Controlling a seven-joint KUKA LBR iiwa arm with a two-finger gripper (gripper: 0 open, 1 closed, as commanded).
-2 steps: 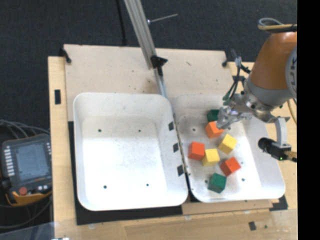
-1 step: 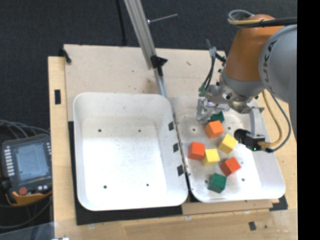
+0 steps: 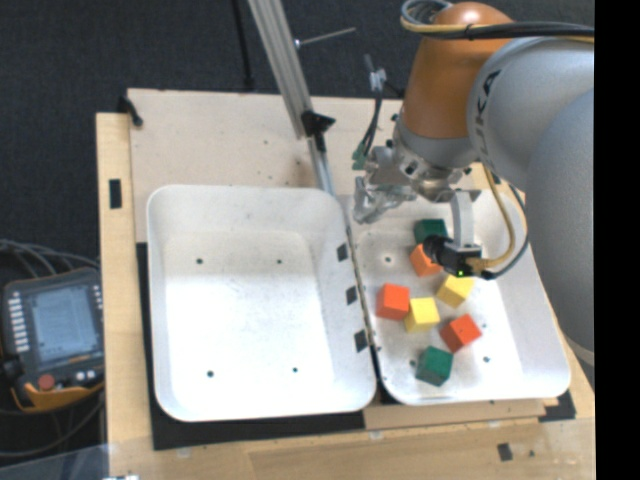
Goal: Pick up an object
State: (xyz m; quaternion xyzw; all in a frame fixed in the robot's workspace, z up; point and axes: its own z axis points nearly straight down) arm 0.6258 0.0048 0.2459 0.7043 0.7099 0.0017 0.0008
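- Seven blocks are counted in the right bin [image 3: 540, 368]. Which one should be taken, and how?
- They are best read from the near edge. A green block [image 3: 434, 365] lies farthest from the claw [image 3: 372, 203]. A red block [image 3: 461, 331] sits one step closer to the claw. Closer again, a yellow block [image 3: 422, 313] is pressed against an orange block [image 3: 394, 300]. A second yellow block [image 3: 455, 289] follows. A second orange block [image 3: 425, 259] and a dark green block [image 3: 431, 230] lie closest to the claw, on its arm side.
- Is the dark green block to be preferred, then?
- It is judged the shortest reach, but it is crowded by the second orange block. A block with two free faces, such as the red block, would be more safely gripped. The claw should be centred over the block, squared to opposite faces and lowered straight before it is closed.
- What is held by the claw?
- Nothing is seen in it, and no block is touched. It is poised beyond every block, close to the wall shared with the left bin [image 3: 160, 208]. Whether it is spread or clenched cannot be told.
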